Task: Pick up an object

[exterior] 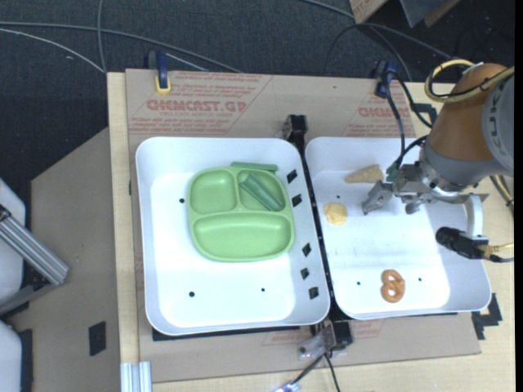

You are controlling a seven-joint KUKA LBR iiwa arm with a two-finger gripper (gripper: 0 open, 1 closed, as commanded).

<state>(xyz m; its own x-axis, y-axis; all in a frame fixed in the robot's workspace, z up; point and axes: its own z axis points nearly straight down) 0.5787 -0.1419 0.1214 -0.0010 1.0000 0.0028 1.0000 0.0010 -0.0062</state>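
On the cardboard-covered bench [204, 96], a pretzel [393, 286] lies near the front of the right bin [458, 296], beyond it a yellow lump [335, 212] and tan wedge [364, 174] beside the empty, spread-fingered gripper [393, 202], then dark carpet [65, 72] with cables.

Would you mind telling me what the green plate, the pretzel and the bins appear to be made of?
The green plate looks like moulded plastic with a smooth matte finish: uniform colour and rounded compartment ridges. The pretzel looks like a toy, probably plastic or rubber, judging by its even orange-brown colour, though that is uncertain. The bins seem to be thin glossy white plastic, with soft reflections and rounded corners.
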